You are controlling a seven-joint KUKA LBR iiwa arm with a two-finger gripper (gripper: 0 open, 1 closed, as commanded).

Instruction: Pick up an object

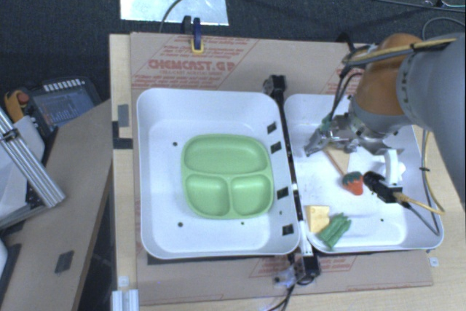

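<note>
At the near edge of the right bin (pixel 415 229) lie a ribbed green piece (pixel 334 230) and a flat yellow square (pixel 318 217). Farther in lies a small red-orange object (pixel 354 184). A smooth green divided tray (pixel 226 175) sits in the left bin (pixel 160 127). The metal pincer (pixel 320 140) hangs over the right bin; I cannot tell its opening.

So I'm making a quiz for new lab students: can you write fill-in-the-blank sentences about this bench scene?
1. The green divided plate lies in the ____ bin.
2. That plate has ____ compartments.
3. The yellow block touches the ____ toy vegetable near the right bin's front edge.
4. The tool hangs over the ____ bin.

Missing words: left; three; green; right
</note>
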